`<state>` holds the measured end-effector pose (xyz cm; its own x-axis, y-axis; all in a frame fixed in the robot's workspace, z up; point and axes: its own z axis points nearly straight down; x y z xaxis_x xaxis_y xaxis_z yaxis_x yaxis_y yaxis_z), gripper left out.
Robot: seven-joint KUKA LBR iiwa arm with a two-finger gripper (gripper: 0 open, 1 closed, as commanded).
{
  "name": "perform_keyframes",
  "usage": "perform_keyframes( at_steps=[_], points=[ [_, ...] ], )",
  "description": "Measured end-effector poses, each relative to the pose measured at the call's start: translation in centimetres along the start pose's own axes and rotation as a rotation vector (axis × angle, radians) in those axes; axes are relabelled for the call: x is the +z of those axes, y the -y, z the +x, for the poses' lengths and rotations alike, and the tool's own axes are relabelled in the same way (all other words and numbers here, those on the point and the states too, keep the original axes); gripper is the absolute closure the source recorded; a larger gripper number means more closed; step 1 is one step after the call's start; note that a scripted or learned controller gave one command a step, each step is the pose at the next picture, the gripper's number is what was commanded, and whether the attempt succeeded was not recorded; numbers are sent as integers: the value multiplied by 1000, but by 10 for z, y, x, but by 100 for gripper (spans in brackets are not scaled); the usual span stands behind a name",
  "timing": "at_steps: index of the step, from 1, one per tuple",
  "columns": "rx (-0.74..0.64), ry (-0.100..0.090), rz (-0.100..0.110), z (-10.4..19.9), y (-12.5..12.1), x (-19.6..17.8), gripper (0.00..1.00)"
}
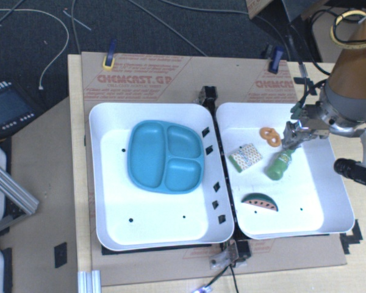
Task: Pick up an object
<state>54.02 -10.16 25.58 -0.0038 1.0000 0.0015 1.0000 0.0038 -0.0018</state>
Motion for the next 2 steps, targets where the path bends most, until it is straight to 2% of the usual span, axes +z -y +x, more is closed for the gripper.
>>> perform_keyframes(
  at_steps=[1,2],
  points=[
    [-3,-2,0,63,-11,7,100],
    [-1,-1,2,114,-16,25,100]
  ],
)
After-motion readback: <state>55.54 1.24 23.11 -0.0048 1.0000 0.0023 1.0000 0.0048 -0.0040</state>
